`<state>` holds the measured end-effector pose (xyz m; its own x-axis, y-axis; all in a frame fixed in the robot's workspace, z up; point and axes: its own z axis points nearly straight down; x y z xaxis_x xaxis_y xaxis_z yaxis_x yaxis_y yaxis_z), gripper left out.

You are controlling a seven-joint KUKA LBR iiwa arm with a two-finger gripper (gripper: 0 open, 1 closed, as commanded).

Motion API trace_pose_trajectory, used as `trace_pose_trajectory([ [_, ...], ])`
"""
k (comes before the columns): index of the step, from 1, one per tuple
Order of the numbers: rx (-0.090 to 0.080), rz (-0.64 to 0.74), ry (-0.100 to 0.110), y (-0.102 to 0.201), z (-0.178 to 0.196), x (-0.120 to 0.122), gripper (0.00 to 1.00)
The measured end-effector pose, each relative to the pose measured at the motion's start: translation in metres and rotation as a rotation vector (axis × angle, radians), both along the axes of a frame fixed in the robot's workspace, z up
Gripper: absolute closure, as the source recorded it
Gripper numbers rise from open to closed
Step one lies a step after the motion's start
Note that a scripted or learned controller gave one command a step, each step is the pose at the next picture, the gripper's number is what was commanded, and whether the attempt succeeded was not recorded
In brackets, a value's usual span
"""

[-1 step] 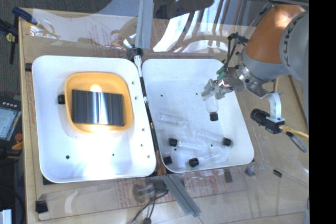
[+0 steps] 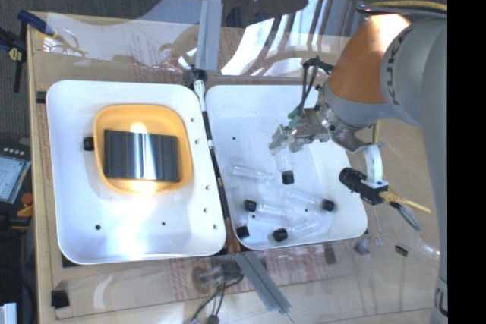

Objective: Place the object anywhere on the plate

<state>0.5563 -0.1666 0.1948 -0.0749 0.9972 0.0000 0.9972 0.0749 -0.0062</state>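
Yellow and square-cornered, the plate (image 2: 140,120) sits in the left white bin (image 2: 68,224), and a dark, shiny rectangular block (image 2: 142,155) lies on its middle. A small black piece (image 2: 89,143) rests at the plate's left rim. To the right of the plate, across the divider between the bins, the right bin (image 2: 235,114) holds several clear plastic vials with black caps (image 2: 287,177), scattered over its lower half; one cap (image 2: 250,205) lies nearer the plate, another (image 2: 327,205) farther from it, and two more (image 2: 279,235) lie along the bin's near edge. The gripper (image 2: 287,142) hangs over the right bin, well apart from the plate, just above one upright-looking clear vial (image 2: 284,163). Whether that vial is between its fingers, I cannot tell. The grey arm with its orange band (image 2: 372,61) reaches in from the far side of the right bin. Both bins rest on the tabletop (image 2: 114,57).
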Motion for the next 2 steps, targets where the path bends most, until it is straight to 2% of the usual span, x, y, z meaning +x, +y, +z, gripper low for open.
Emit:
trace_pose_trajectory([
  [1, 0.003, 0.093, 0.001, 0.052, 0.001, 0.0, 1.0],
  [2, 0.001, 0.166, -0.004, 0.106, 0.009, 0.042, 1.0],
])
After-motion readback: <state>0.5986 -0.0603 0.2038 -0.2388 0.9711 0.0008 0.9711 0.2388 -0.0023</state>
